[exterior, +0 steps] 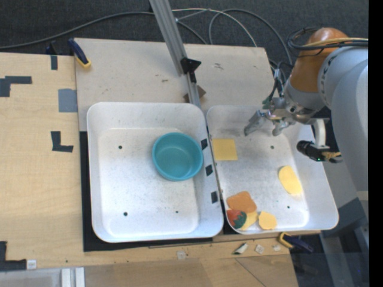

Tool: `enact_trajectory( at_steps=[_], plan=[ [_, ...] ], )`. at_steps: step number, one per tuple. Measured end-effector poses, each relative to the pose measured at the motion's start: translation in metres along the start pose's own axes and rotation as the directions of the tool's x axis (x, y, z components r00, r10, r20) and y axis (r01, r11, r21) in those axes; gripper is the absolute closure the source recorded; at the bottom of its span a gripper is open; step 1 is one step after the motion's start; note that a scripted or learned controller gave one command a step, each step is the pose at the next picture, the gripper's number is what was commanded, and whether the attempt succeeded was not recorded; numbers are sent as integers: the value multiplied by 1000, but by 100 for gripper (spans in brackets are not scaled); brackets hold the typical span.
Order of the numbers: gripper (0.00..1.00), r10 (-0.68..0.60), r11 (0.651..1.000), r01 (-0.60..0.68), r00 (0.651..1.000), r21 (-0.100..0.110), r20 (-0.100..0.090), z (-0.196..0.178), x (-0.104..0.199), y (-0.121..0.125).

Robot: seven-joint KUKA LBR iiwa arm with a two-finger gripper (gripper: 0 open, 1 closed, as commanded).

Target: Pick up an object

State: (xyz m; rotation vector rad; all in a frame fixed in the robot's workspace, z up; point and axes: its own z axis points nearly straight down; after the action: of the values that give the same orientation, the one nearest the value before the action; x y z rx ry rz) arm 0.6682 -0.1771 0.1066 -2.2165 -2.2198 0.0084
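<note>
- At the near edge of the right bin (317,223) we see a small heap: an orange piece (242,201) with a multicoloured piece (239,219) under it, and a round yellow piece (267,220) just beside them; they touch or overlap, so we judge that a claw coming down there may catch two things at once, or none.
- A little farther, near the right wall of this bin, lies an oval yellow piece (290,180); it lies alone on the floor, well apart from the heap, and we think this makes it an easier target, though the wall is near.
- In the left bin (102,220) stands a blue bowl (177,155), upright and open to the top, near the wall between the two bins; its thin rim could be pinched, in our judgement.
- Farther in the right bin, close to the dividing wall, lies a flat yellow square (225,149); it is flat on the floor, so we expect it is difficult to get under.
- Farthest, the gripper (261,128) hangs over the far end of the right bin; its two fingers are spread apart and nothing is between them; the yellow square is the nearest piece, to its left and nearer to us, not under it; we judge that the pick is not yet made, and any piece may serve as the task's object.
</note>
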Motion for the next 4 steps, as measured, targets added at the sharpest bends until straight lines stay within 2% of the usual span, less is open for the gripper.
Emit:
enact_trajectory(
  at_steps=[1, 2, 4],
  plan=[
    [0, -1, 1000, 1, 1000, -5, 1, 19, 1, 0],
    [100, -3, 1000, 3, 1000, -6, 2, 8, 2, 0],
    [100, 0, 1000, 0, 1000, -12, 1, -104, 1, 12]
  ],
)
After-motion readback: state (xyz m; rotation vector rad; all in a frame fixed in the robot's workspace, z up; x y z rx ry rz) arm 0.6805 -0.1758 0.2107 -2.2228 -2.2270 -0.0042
